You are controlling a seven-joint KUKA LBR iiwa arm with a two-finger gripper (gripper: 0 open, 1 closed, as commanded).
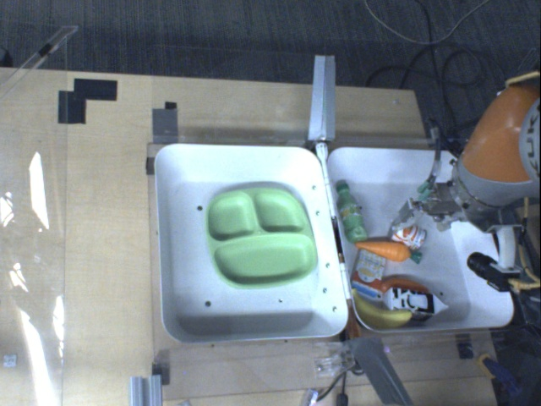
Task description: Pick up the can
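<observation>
Camera view: no label text is legible — the can (407, 299), red with a black-and-white label, lies on its side near the right bin's (482, 307) front wall, touching a banana (380, 313). Arm (505, 146) reaches in from the right, gripper (416, 220) low above a crumpled packet (408, 234) — finger state: cannot tell.

That's the arm (507, 146) at three o'clock: a rounded orange band over smooth grey casing, then a cluttered metallic gripper (427, 205) with thin wires, and a black fitting at four o'clock.
</observation>
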